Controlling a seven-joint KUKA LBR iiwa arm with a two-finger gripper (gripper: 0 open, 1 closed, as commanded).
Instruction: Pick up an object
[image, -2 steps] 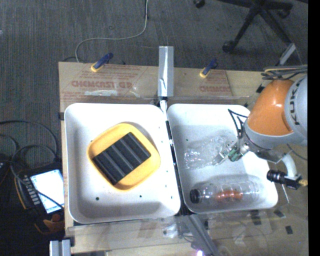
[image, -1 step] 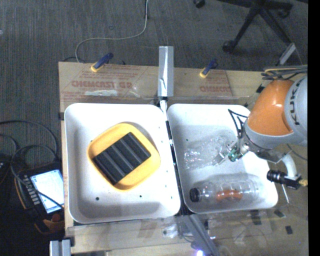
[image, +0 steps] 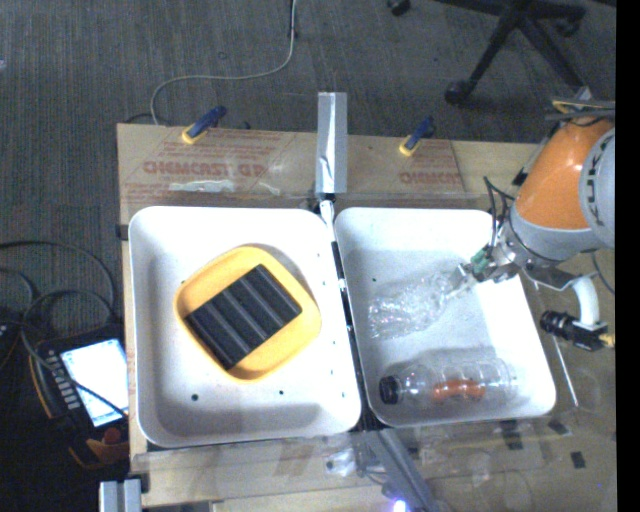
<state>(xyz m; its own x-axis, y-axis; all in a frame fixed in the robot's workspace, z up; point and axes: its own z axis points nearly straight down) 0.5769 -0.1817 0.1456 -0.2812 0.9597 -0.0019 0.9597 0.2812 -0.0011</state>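
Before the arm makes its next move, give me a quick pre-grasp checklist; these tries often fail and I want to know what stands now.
1. Tool over the right white bin: ok, near its right wall.
2. Target nearby: ok, the crumpled clear plastic wrapper lies just left of the tool.
3. Object between the tool's fingers: cannot tell.
4. Clear plastic bottle with dark cap apart from the wrapper: ok, it lies along the near wall.
5. Yellow tray with black ribbed insert out of the way: ok, in the left white bin.
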